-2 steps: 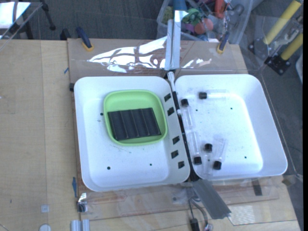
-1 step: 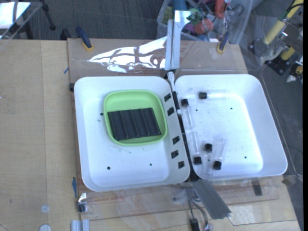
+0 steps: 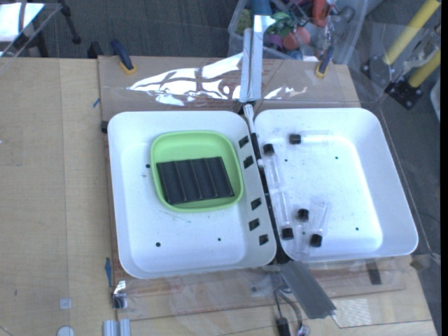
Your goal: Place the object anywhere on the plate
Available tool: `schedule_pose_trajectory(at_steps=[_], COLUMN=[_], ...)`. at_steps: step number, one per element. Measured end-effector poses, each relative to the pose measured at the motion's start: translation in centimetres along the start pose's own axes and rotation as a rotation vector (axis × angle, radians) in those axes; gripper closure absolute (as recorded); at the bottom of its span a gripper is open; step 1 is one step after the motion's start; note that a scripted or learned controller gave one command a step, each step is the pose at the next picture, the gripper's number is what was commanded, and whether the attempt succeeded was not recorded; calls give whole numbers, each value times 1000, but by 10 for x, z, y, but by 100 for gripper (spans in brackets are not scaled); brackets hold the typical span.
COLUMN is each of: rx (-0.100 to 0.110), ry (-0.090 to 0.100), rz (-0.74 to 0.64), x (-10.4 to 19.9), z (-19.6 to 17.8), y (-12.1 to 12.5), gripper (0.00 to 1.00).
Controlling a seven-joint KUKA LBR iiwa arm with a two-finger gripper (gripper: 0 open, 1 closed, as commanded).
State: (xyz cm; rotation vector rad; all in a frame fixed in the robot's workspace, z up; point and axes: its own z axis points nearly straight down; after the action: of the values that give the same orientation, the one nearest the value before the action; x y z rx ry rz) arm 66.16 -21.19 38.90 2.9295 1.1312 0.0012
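A black ridged block (image 3: 194, 179) lay flat on the green plate (image 3: 196, 138) in the left bin (image 3: 140, 247); clear, black-capped tubes (image 3: 310, 139) lay scattered in the right bin (image 3: 367, 187).

You've got bright, even overhead light; hard glare on the clear sheet (image 3: 203, 82) behind the bins, soft shadows, slightly soft focus.

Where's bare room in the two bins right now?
Left bin: free floor below the green plate, whose dark ribbed block fills its middle. Right bin: bare centre and right; crowded near the divider with black-capped clear tubes.
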Motion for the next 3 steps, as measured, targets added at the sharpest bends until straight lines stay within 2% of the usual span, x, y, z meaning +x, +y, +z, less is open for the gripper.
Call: schedule_pose_trajectory(at_steps=[1,2,3], rx=[3,7,6], ry=[-2,-3,-3], rz=[150,216,287], x=[0,-9,-7], z=[3,33,90], y=[-2,4,5], gripper=[0,0,0])
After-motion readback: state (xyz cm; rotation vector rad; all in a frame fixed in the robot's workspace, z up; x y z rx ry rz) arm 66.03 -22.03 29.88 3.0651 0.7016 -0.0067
